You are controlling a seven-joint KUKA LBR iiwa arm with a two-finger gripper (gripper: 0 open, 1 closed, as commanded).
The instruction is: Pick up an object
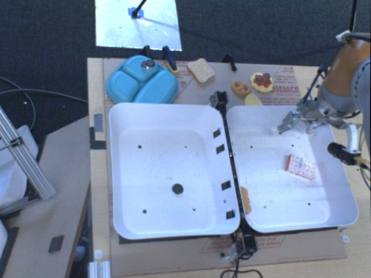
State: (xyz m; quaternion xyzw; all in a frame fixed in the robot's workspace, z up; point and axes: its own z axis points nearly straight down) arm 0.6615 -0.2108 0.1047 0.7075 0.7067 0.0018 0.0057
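Observation:
A small red-and-white patterned packet [300, 167] lies flat in the right bin [324, 216], toward its right side. An orange piece [245, 200] rests against that bin's left wall near the front. In the left bin [124, 155] a small dark round object [177, 188] sits near the middle front. My gripper [287, 123] hangs over the back part of the right bin, up and to the left of the packet and apart from it. Nothing shows in its grasp.
Behind the bins lie a blue divided plate [142, 81], a toast slice [201, 70], a pretzel-like piece [240, 88], a small tart [262, 81] and a yellow piece [252, 99]. Black clips [223, 149] line the divider between the bins.

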